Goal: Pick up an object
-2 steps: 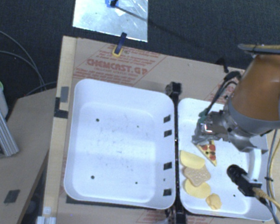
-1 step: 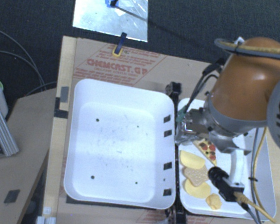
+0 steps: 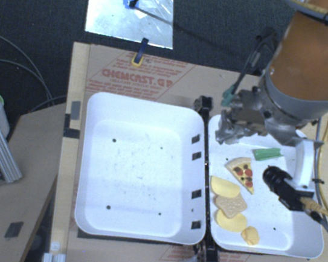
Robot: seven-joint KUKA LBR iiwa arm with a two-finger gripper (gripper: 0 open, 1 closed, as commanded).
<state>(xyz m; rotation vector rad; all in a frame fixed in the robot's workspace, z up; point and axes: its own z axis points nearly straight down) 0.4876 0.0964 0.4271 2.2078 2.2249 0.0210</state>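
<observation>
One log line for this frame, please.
end effector: over right bin, near its far left corner | nearest items: pizza slice, green piece | also in bin: yellow pieces, tan piece

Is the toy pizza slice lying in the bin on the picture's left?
No, the pizza slice lies in the right-hand bin, just above the yellow pieces.

Gripper (image 3: 232, 133) over the right bin (image 3: 295, 232), far-left corner. Just beside it: green piece (image 3: 266, 153), pizza slice (image 3: 243, 171). Nearer the camera, clustered: yellow chunk (image 3: 224, 187), tan cracker (image 3: 230, 205), yellow disc (image 3: 231, 222), small yellow lump (image 3: 250, 235). Left bin (image 3: 139, 172) butts against the right one.
</observation>
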